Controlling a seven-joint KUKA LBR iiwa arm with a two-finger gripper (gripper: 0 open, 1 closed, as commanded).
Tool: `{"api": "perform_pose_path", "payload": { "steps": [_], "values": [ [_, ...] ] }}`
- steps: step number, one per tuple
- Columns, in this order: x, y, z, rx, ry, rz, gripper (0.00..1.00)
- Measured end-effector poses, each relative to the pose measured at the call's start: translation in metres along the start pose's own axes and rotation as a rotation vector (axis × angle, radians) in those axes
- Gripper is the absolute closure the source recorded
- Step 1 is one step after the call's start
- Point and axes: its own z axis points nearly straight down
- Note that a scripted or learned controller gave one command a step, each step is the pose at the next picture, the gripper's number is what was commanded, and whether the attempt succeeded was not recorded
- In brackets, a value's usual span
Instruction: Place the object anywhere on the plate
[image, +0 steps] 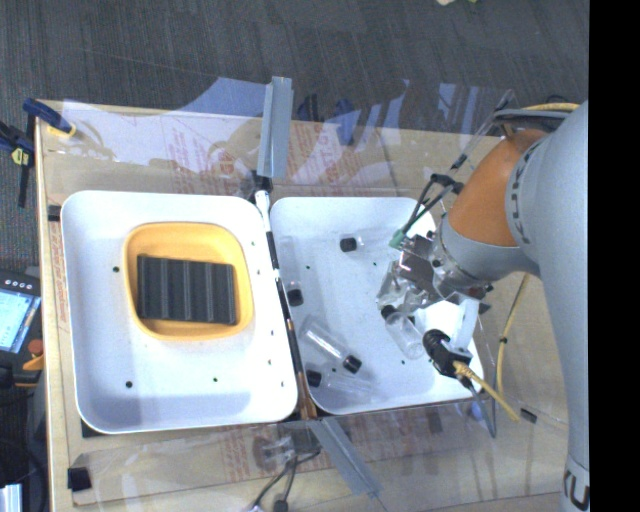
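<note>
The arm's fingers (398, 300) hang low over the right bin (330, 385), near its right side — whether they are spread or closed cannot be told, as the clear parts blur into the white floor. The object, a small clear tube with a black cap (333, 349), lies flat on the bin floor just left of and below the fingers, apart from them. The plate (150, 240) — yellow-rimmed with a dark ribbed centre — sits in the left bin (90, 370), well to the left of the fingers. Both bins rest on the counter (150, 150).
</note>
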Motion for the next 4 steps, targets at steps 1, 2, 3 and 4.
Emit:
{"api": "perform_pose_path", "payload": {
  "steps": [1, 2, 3, 4],
  "values": [
    [0.042, -0.024, -0.024, 0.001, -0.001, -0.127, 1.0],
    [0.077, 0.018, -0.012, -0.006, -0.004, -0.329, 1.0],
    [0.159, 0.005, -0.031, -0.005, -0.003, -0.418, 1.0],
    [0.192, 0.037, 0.0, -0.008, -0.005, -0.678, 1.0]
  ]
}}
